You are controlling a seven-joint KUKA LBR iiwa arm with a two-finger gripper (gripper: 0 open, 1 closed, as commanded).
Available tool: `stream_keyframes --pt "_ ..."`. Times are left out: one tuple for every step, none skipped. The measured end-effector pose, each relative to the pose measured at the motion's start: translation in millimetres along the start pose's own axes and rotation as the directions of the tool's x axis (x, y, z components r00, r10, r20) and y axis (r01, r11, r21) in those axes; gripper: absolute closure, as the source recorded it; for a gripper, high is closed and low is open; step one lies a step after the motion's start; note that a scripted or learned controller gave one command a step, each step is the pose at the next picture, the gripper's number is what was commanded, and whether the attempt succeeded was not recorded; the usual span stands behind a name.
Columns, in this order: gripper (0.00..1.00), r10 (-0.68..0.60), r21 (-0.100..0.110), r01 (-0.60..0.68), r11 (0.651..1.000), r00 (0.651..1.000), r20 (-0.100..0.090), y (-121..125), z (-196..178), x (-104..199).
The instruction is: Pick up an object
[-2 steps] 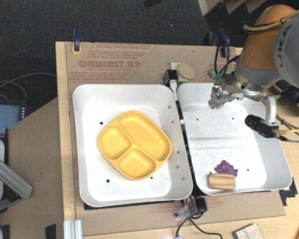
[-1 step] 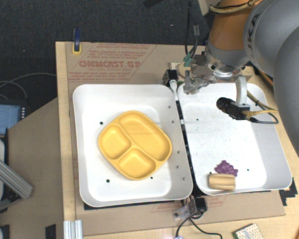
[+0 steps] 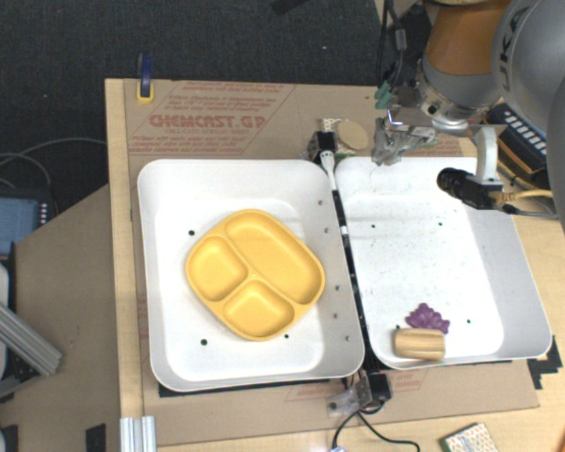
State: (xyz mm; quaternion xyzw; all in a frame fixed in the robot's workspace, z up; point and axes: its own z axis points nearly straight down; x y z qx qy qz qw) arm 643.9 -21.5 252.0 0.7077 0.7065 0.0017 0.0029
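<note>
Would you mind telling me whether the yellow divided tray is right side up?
Right side up: the yellow tray in the left bin shows three open compartments.

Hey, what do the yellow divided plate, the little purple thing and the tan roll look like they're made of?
Yellow divided plate: likely molded plastic, smooth with a soft sheen and rounded compartment walls. Purple thing: probably plastic or rubber toy grapes, lumpy and matte; too small to be sure. Tan roll: could be plastic or foam toy bread, matte, evenly coloured.
</note>
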Motion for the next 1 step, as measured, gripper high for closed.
stream_keyframes --pt "1.00 0.002 0.007 -0.002 1.000 1.000 0.000 -8.1 -1.9 -32.6"
